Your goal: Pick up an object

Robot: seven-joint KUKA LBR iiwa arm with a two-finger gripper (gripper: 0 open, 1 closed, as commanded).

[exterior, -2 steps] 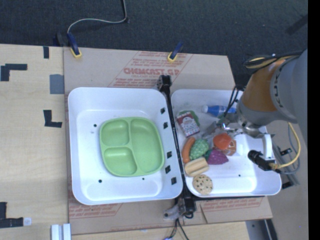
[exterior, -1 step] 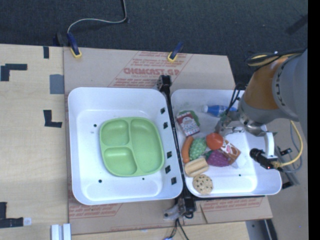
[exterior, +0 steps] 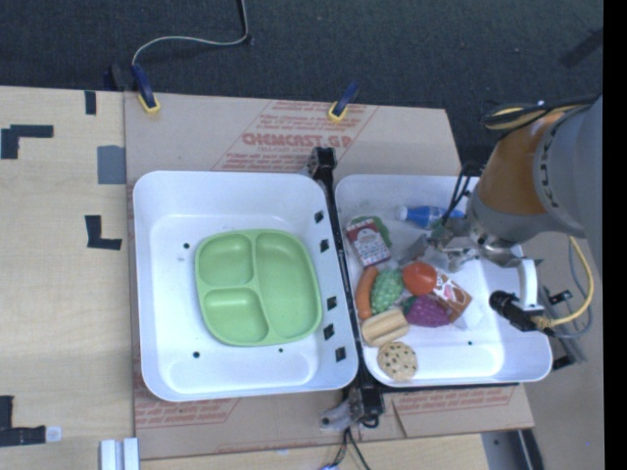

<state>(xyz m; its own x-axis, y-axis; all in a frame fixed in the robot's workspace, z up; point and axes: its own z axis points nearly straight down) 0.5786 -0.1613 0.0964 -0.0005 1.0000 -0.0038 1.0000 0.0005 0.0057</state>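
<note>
The right bin (exterior: pixel 490 360) holds a pile of toy food. A red tomato (exterior: pixel 419 278) lies at its middle, with a purple bunch of grapes (exterior: pixel 426 311) and a red-and-white carton (exterior: pixel 454 298) just in front of it. A green vegetable (exterior: pixel 388 289), an orange carrot (exterior: pixel 365 290), a bun (exterior: pixel 383 326) and a cookie (exterior: pixel 397 360) lie to the left and front. A red packet (exterior: pixel 368 240) and a blue-and-white bottle (exterior: pixel 421 214) lie at the back. My gripper (exterior: pixel 438 253) hangs low over the bin, just right of and behind the tomato, with nothing seen in it.
The left bin (exterior: pixel 162 262) holds a green divided plate (exterior: pixel 259 286). The arm's grey and orange wrist (exterior: pixel 519 179) covers the right bin's back right corner. A black cable fitting (exterior: pixel 514 309) sticks out over the bin's right side.
</note>
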